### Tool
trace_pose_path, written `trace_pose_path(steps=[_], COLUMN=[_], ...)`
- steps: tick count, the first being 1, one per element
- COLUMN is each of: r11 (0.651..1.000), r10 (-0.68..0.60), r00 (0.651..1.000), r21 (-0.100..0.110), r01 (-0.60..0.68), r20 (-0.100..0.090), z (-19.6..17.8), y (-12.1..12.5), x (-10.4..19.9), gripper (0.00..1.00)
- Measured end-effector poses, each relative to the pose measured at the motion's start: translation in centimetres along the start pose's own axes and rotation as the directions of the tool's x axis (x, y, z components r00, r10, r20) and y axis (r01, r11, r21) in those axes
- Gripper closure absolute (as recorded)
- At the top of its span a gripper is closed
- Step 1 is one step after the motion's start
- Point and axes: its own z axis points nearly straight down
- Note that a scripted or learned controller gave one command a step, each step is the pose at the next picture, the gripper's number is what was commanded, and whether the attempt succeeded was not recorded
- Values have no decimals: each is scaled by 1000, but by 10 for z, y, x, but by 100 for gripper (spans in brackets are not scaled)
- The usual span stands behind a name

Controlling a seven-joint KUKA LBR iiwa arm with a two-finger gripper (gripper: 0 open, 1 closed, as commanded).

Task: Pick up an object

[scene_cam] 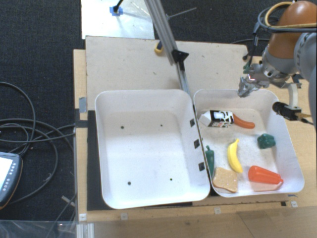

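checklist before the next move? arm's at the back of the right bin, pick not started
1. Objects to pick in the right bin: ok, several lie on its floor.
2. End effector over a target: not ok, it hangs at the bin's back rim, beyond the milk carton.
3. Isolated candidate: ok, the dark green toy lies apart from the rest.
4. Milk carton free for a clean grasp: not ok, the orange sausage lies against it.
5. Green pepper clear of the wall: not ok, it hugs the bin's left wall.
6. End effector height above the bin floor: cannot tell.
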Motion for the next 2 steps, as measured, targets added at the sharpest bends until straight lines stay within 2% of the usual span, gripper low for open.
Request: trace_pose_path(steps=[1,2], r11=[1000,1000], r10=[1,-1], r00=[1000,1000], r21=[0,4], r01=[-1,1], r20=[0,-1], z=[-65,-82], y=[-2,-1], x=[-3,-3], gripper=[100,100])
